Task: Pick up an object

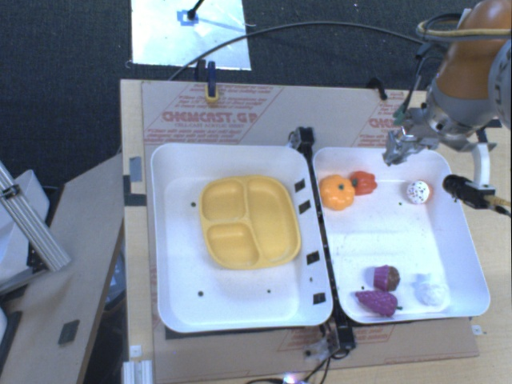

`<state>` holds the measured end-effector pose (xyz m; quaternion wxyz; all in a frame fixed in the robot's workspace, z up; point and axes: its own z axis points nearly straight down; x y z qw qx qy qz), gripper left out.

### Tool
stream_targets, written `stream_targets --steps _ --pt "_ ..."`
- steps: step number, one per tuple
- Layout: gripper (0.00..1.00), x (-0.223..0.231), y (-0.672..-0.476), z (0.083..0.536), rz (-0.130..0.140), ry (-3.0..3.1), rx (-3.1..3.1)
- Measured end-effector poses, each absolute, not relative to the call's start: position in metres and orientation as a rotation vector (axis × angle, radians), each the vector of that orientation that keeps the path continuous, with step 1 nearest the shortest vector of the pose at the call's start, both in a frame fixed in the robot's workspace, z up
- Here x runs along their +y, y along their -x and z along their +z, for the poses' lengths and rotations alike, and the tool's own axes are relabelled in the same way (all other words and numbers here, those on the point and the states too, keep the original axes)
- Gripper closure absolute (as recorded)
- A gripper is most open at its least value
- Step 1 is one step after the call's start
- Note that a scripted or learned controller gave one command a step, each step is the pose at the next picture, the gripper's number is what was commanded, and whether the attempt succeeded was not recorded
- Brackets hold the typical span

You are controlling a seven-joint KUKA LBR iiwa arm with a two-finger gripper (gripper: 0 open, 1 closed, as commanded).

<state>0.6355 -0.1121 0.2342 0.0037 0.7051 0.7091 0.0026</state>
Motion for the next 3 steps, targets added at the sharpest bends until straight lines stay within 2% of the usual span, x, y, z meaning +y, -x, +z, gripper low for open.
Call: stream_targets --steps 1,2,3 --pt "1.00 -0.112 -0.637 0.259 0.004 -2.212 2.226" --pt "1.00 -0.055 -0.629 0.249 0.003 -2.211 2.233" --pt "1.00 -0.014 -0.613 0.241 0.001 -2.213 2.230"
